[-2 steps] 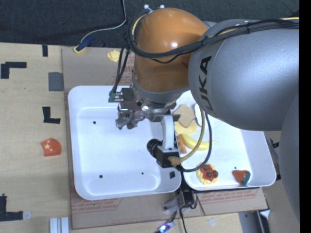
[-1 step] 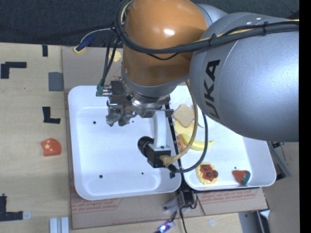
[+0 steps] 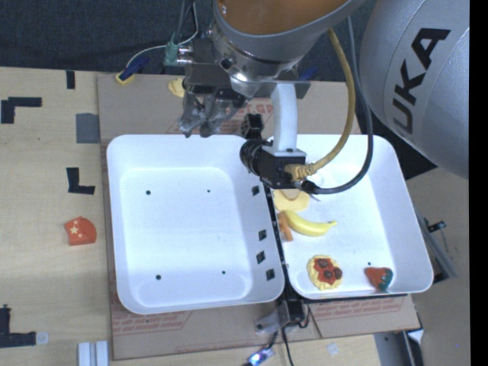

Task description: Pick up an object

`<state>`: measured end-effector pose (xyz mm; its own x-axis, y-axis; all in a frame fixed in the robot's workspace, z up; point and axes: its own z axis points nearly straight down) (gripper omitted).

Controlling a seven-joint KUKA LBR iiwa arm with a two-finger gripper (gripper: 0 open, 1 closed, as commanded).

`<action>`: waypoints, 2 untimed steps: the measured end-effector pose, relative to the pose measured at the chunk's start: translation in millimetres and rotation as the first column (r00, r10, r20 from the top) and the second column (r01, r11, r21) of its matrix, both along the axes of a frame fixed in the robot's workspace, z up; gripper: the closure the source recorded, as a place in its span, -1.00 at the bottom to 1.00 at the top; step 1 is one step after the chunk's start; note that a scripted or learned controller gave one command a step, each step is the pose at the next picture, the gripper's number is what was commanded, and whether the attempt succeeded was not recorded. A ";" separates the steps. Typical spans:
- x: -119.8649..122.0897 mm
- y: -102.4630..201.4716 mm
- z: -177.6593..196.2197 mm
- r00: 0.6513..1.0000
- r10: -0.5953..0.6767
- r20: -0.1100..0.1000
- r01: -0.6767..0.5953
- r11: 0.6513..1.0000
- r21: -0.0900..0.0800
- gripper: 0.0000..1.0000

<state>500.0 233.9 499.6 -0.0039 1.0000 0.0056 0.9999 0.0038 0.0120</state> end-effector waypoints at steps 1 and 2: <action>-16.7 -1.1 36.7 1.000 -0.002 -0.011 0.002 1.000 -0.005 1.00; -16.4 -5.6 34.8 1.000 -0.003 -0.014 0.003 1.000 -0.007 1.00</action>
